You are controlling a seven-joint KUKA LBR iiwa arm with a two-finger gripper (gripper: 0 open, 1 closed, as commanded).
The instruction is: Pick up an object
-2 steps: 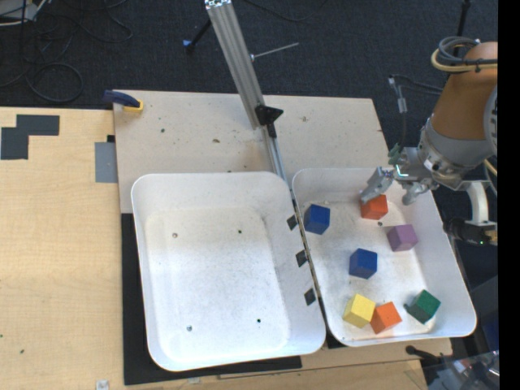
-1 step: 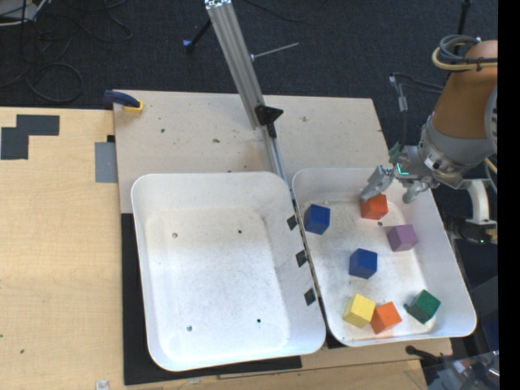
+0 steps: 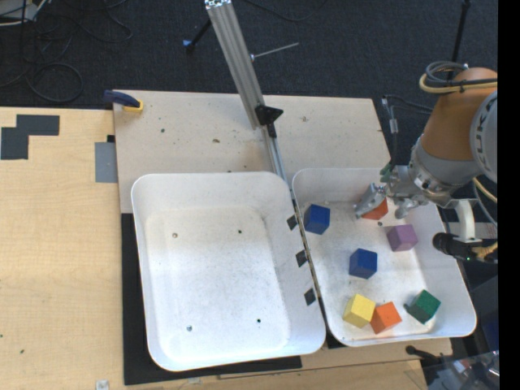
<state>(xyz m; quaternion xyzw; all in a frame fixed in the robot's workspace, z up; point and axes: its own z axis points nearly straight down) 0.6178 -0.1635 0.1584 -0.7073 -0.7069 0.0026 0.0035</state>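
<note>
My jaws (image 3: 382,202) are down in the right bin (image 3: 455,328), near its far end, and between them sits a small orange-red piece (image 3: 374,210) — I read it as a block. The fingers stand on either side of it, one toward the left bin (image 3: 146,193) and one toward my wrist, and they look drawn in narrow around it. From this slanted view I can't be sure the pads are really pressing its faces, so I'd call it gripped but unproven.

So the reach and the closing look done. What's left is the part that counts — getting the piece clear of the bin floor. It seems low, at or just above the white bottom, with nothing to show a lift.

The other pieces lie loose in the same bin: a blue cube (image 3: 317,218) near the divider, a second blue cube (image 3: 363,262) mid-bin, a purple cube (image 3: 401,237) just beside my fingers, and along the near wall a yellow cube (image 3: 359,309), an orange cube (image 3: 386,316) touching it, and a green cube (image 3: 423,305).

The purple one is the near neighbour, yet apart from my fingers. I'd judge a straight rise calls for no sideways drift.
</note>
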